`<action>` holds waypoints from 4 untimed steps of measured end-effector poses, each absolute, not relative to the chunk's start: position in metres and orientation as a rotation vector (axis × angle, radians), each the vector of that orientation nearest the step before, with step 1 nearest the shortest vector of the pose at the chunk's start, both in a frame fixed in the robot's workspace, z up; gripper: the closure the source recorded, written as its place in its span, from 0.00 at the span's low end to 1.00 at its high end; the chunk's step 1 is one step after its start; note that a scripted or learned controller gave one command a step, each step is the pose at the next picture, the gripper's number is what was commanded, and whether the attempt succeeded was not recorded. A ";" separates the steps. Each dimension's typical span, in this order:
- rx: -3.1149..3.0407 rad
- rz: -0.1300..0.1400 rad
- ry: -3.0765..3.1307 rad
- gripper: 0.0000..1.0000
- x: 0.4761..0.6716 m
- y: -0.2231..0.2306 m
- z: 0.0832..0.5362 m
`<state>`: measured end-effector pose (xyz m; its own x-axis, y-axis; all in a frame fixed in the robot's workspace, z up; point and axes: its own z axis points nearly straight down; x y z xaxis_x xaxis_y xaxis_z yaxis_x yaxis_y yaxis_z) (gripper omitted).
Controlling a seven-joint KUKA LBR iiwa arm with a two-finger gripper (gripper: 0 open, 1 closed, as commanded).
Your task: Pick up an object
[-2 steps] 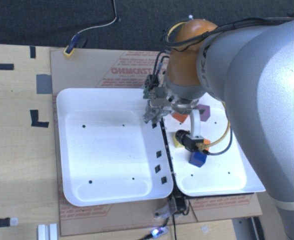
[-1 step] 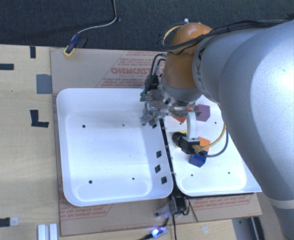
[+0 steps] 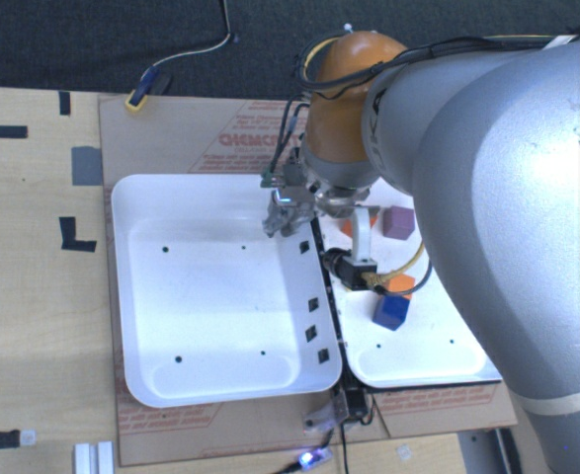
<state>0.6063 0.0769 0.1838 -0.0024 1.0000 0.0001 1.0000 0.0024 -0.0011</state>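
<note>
Where cardboard (image 3: 235, 138) shows, red txt, illegible

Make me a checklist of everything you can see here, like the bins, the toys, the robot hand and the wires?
Surface: cardboard sheet on a bench, bearing the left bin and right bin.
Job's things: blue block, purple block and orange piece in the right bin.
Clutter: nothing seen.
Grippers: gripper over the left bin's far right corner; finger state unclear.
Cables: black cable with yellow-blue plug at the back.
Surroundings: black tape marks on the bench.
</note>
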 end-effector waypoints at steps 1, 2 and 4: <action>-2.226 -0.023 -2.233 1.00 0.621 0.084 0.370; -2.205 0.007 -2.230 1.00 0.628 0.198 0.279; -2.217 0.007 -2.227 1.00 0.632 0.234 0.255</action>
